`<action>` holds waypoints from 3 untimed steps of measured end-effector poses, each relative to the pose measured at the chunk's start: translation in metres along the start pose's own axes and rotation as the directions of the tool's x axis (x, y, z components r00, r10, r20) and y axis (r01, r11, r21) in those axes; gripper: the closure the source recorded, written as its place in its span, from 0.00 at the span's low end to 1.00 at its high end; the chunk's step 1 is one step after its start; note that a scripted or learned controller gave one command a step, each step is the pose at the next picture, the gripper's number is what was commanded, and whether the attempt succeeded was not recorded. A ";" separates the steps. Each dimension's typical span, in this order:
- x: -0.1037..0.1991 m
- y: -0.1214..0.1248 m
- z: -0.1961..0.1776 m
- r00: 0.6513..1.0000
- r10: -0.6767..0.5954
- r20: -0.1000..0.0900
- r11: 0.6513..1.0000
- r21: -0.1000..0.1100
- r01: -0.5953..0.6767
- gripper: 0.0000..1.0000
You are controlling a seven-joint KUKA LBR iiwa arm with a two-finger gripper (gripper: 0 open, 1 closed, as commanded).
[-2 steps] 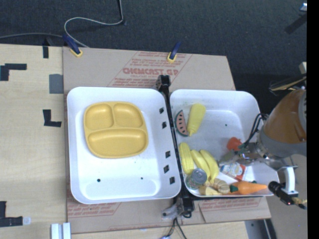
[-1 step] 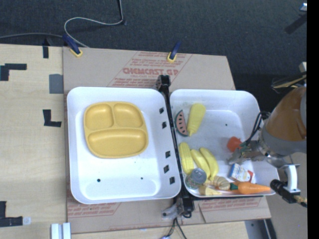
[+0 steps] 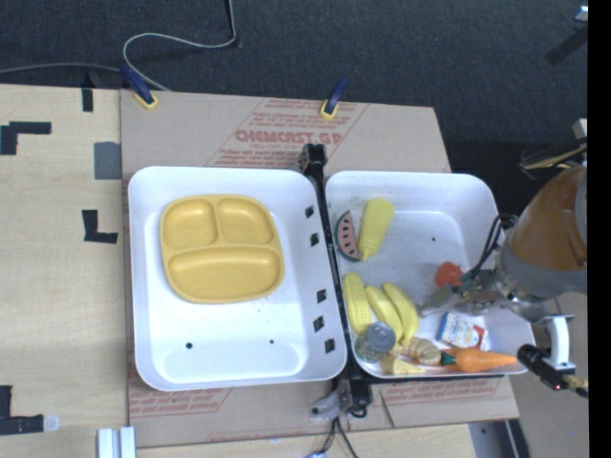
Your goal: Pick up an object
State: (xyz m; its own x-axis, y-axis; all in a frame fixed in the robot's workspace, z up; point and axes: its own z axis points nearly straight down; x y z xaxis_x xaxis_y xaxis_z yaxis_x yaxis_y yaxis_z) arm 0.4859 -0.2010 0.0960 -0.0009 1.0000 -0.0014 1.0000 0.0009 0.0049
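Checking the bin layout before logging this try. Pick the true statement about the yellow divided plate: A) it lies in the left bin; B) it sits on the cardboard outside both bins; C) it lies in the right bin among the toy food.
A: the yellow divided plate lies flat in the left bin, apart from the toy food.

A single fixed camera looks down from above the bench at a slight slant, far enough back to take in both shallow white plastic bins, the left bin (image 3: 143,284) and the right bin (image 3: 458,194), side by side on a brown cardboard sheet (image 3: 286,136). The grey arm with its orange band (image 3: 554,227) enters from the right edge.
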 end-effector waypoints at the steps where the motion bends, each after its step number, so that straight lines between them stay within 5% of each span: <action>1: 0.016 -0.001 0.010 1.000 0.002 0.003 1.000 0.001 -0.002 0.00; 2: 0.034 0.112 0.010 1.000 -0.002 0.001 1.000 -0.001 0.002 0.00; 3: 0.033 0.112 -0.001 1.000 -0.002 0.003 1.000 -0.001 0.002 1.00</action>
State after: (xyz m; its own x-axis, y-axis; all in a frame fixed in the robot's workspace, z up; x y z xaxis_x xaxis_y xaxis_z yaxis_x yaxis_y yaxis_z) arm 0.5982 -0.1677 0.0971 -0.0028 1.0000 -0.0047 1.0000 0.0028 0.0063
